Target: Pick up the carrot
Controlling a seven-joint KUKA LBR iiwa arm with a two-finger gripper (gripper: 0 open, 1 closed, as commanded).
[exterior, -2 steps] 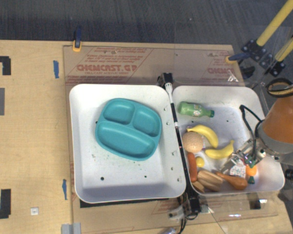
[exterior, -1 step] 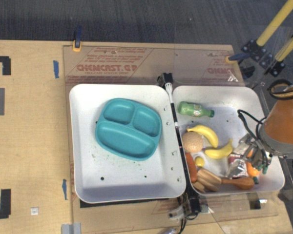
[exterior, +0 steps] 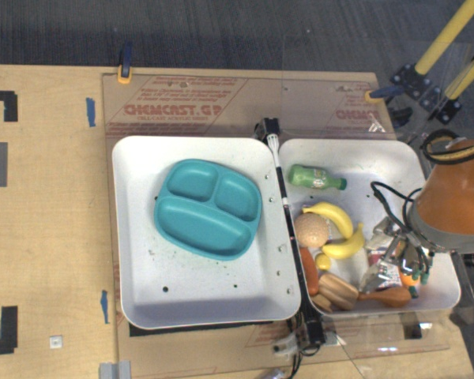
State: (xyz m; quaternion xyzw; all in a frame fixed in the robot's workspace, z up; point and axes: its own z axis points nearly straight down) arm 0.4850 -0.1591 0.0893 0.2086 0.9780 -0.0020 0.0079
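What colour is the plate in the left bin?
Teal blue, seen in the camera view: the plate.

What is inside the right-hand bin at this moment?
The right bin holds a green bottle, a banana, a tan ball, a carrot and the gripper. Items beneath the gripper are covered.

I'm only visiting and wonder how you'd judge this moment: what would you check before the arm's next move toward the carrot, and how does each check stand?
1. Carrot located: ok. The carrot lies at the near edge of the right bin.
2. Gripper above it: ok. The gripper sits just over the carrot's end.
3. Carrot between the fingers: cannot tell; cables and metal parts hide the contact.
4. Neighbours apart: not ok. A brown bun touches the carrot's left end.
5. Banana out of the way: ok.
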